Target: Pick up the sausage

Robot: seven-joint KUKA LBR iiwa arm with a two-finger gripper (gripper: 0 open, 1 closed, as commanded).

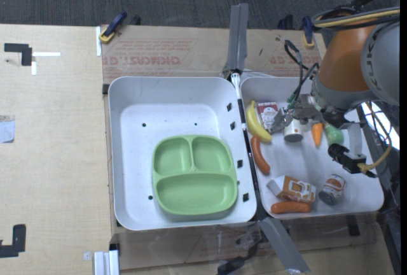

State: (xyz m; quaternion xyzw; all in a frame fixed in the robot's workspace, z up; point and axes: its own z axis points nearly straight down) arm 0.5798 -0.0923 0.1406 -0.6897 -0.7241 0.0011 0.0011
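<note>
1. Two shallow white bins are seen side by side on the bench: a left bin [121,159] and a right bin [375,194].
2. A green divided plate [194,175] with three compartments is seen lying in the left bin, toward its near right corner.
3. The sausage [260,156], reddish-orange and slim, is seen lying in the right bin close against its left wall, about midway along that wall, with nothing gripping it.
4. A banana [256,122] is seen just beyond the sausage, also along the left wall, its near tip close to the sausage's far end.
5. A red and white packet [269,116] is seen beside the banana, toward the far left corner.
6. The gripper [287,122] is held low over the far part of the right bin, just right of the packet; whether it is open or closed cannot be told.
7. A carrot [317,133] and a green item [334,135] are seen under the arm's wrist.
8. Near the bin's near edge a second orange sausage-like piece [291,207], a small orange carton [297,189] and a can [332,190] are seen.
</note>
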